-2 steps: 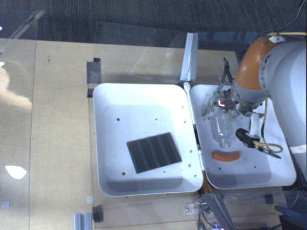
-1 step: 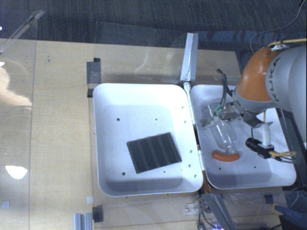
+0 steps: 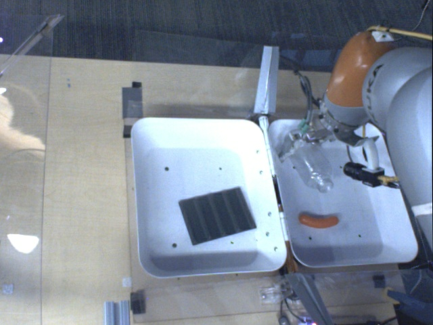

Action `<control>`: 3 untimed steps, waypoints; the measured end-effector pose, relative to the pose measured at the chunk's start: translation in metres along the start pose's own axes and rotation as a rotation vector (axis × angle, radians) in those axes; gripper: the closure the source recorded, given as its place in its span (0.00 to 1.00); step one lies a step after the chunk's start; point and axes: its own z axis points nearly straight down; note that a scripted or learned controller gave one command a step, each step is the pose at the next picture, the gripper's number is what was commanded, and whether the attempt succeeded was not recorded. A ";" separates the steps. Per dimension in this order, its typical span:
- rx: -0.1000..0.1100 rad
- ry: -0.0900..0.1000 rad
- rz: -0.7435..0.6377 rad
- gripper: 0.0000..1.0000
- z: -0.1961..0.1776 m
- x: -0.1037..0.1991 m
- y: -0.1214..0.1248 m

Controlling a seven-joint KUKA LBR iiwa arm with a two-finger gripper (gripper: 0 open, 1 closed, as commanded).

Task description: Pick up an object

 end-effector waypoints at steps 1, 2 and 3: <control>-0.035 -0.028 -0.011 0.00 0.010 0.002 -0.040; -0.012 -0.017 -0.067 0.00 0.000 -0.001 0.002; -0.037 -0.033 -0.139 0.00 0.009 0.012 -0.059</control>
